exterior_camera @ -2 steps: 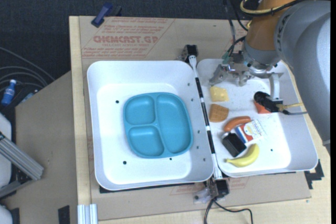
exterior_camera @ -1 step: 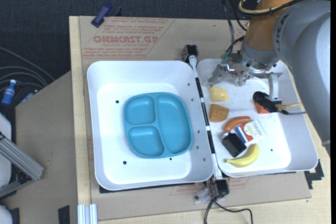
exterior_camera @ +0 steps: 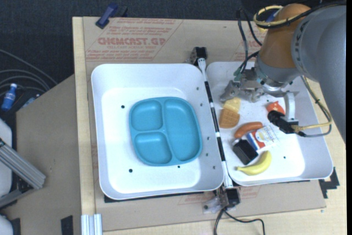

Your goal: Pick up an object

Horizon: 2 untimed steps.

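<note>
The gripper [exterior_camera: 237, 92], whose state cannot be told, hangs over the bread [exterior_camera: 230, 113] in the crowded right bin [exterior_camera: 313, 165], so it may snag the neighbouring sausage [exterior_camera: 248, 129].

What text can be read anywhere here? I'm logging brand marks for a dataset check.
"CHEMCAST GP", red print on the brown protective sheet covering the bench behind the left bin.
Smaller red lines above and below it on the same sheet: too blurred to read.
Small package in the right bin: printing too small to read.
</note>
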Tool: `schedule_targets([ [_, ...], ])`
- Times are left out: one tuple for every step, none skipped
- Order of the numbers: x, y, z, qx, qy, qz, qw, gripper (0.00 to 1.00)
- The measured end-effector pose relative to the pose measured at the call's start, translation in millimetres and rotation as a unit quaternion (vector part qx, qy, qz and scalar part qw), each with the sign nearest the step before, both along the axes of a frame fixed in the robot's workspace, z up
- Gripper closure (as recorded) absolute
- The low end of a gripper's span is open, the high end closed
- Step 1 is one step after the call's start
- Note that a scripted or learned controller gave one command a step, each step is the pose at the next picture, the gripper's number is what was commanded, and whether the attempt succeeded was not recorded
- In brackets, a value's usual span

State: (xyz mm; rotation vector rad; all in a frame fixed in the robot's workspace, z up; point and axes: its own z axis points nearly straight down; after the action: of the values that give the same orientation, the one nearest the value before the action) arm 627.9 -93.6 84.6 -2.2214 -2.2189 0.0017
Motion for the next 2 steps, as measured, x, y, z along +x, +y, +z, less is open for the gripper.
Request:
schedule_targets([
  [0, 0, 10, 0.0004, -0.001, 0.0, 1.0, 1.0],
  [-37, 87, 136, 0.0003, -0.002, 0.001, 1.0, 1.0],
])
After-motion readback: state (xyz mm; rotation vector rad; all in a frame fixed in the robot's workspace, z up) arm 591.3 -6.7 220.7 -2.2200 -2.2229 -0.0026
